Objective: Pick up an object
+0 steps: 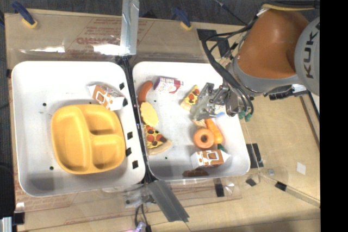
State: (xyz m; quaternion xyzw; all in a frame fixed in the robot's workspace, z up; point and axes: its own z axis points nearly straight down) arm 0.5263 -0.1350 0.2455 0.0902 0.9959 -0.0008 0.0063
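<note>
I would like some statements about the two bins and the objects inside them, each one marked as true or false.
1. The yellow divided tray lies in the left bin. True.
2. The orange donut lies in the left bin. False: it is in the right bin, near the gripper.
3. A pizza slice lies by the right bin's left wall. True.
4. Both small cartons are in one bin. False: one carton is in the left bin, the other carton in the right.
5. The gripper is over the left bin. False: it is over the right bin.
</note>
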